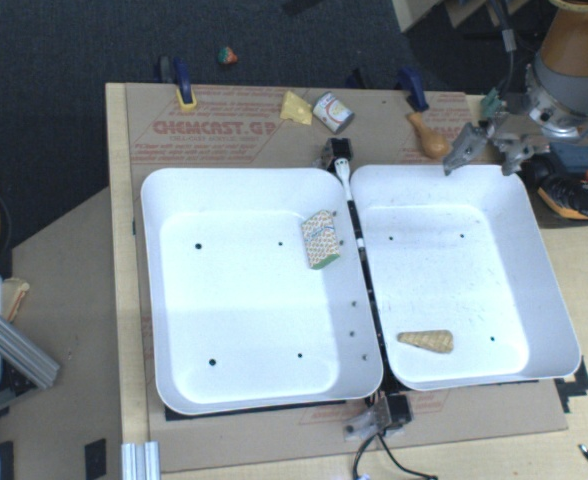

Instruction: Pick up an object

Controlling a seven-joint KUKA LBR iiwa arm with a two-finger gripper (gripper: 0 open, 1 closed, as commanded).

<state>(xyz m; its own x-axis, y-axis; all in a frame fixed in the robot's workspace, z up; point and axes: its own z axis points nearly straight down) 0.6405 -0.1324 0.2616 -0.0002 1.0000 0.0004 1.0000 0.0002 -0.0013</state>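
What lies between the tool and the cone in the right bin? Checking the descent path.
Bare white bin floor separates the tool from the cone, per the camera view.

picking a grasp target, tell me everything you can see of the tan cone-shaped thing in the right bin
The tan cone-shaped piece looks like a small waffle cone with a matte, faintly textured surface. It lies flat on its side on the floor of the right white bin, near the front edge, narrow tip pointing left and wide end right. Nothing touches it but the bin floor. The gripper hangs at the bin's far rim, well apart.
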